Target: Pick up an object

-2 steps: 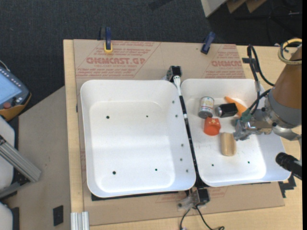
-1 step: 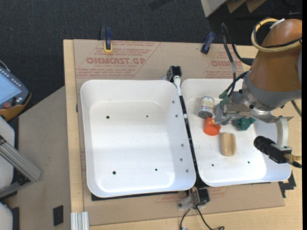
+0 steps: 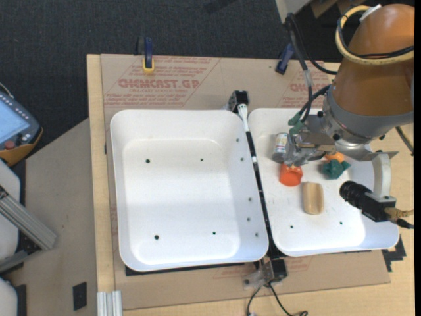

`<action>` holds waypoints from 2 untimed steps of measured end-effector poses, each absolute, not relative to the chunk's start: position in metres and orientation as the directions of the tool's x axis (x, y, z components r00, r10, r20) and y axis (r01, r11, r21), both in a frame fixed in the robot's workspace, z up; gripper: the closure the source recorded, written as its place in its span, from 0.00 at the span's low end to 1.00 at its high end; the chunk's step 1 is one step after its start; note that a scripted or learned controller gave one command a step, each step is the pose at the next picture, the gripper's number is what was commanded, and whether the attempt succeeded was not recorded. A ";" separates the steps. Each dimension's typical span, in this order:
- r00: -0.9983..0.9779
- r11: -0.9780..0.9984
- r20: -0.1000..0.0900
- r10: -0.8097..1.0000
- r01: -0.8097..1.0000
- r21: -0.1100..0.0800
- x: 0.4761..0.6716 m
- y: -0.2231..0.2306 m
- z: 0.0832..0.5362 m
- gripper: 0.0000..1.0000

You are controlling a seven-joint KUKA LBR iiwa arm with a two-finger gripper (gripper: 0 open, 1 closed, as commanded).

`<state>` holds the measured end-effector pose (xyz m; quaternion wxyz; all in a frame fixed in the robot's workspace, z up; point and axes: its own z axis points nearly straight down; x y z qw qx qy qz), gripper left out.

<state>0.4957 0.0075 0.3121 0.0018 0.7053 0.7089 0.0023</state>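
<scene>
The arm [image 3: 378, 58], grey with an orange band, stands highest over the counter [image 3: 164, 81]. It enters from the right side of the view, above the right bin [image 3: 316, 236].

Tool: the tool [image 3: 294, 158] hangs low over the rear left part of the right bin. Whether it is apart or together cannot be told, because the wrist housing covers its lower end.

Items in the right bin:
- Orange cup [image 3: 290, 175]: just in front of the tool. Whether the two touch cannot be told.
- Small silvery can [image 3: 281, 145]: just left of the tool, near the bin's left wall.
- Green toy [image 3: 334, 169]: to the right of the tool, with a small orange piece [image 3: 336, 157] at its rear side.
- Tan block [image 3: 312, 197]: near the middle of the bin, in front of the orange cup and the green toy, apart from both.

Left bin: the left bin [image 3: 177, 196] lies beside the right bin, and a black strip [image 3: 253, 170] runs along the line where they meet.

Counter: a brown printed board covers the top. One blue clamp [image 3: 147, 51] sits at its rear edge behind the left bin, and a second blue clamp [image 3: 285, 58] sits at the same edge behind the right bin
</scene>
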 end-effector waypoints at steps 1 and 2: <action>-0.008 0.008 0.003 1.000 1.000 0.018 0.500 0.072 0.444 1.00; -0.002 0.002 0.001 1.000 1.000 0.004 0.479 0.096 0.452 1.00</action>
